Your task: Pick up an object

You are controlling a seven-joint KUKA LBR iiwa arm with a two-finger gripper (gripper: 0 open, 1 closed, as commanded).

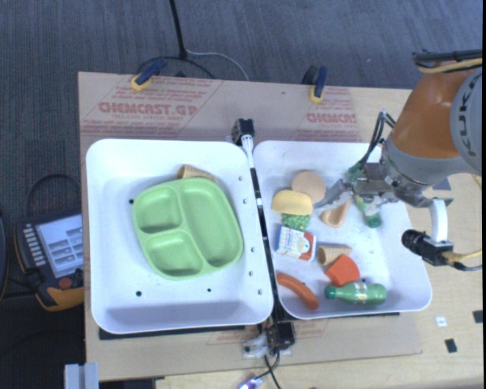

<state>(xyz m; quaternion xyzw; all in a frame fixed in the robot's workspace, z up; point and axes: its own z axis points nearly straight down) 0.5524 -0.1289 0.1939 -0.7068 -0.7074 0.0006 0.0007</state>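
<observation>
Nearest, a green bottle [356,293] lies in the right bin [405,298]. Farther back, the claw [358,191] hangs spread open and empty above a tan wedge [335,214]. Reaching step; next, descend and close.

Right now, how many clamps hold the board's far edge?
2: one clamp above the left bin, another clamp above the right bin. Others may be hidden.

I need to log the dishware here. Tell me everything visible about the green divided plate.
The green divided plate looks like light green plastic, rounded-square, with three compartments: two smaller and one larger. It lies flat, turned at an angle, in the left white bin. A tan object pokes out from behind its far edge.
</observation>
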